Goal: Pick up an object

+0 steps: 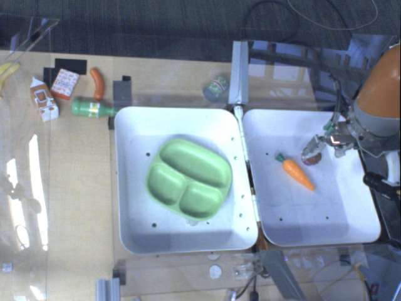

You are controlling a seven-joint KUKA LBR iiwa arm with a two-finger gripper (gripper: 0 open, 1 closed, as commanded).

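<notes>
Over right bin [351, 227], gripper [313, 150] angled down, beside carrot [296, 172]

A: Can you read any writing on the small carton [43, 98] or the red and white packet [65, 83] at the bench's far left?

B: No. Both carry printed patches of colour, but the letters are too small and blurred to make out.

A: And the green bottle [91, 109] lying beside them?

B: Its label shows no legible word or number either. Nothing readable stands on the 2 white bins [131, 231].
</notes>
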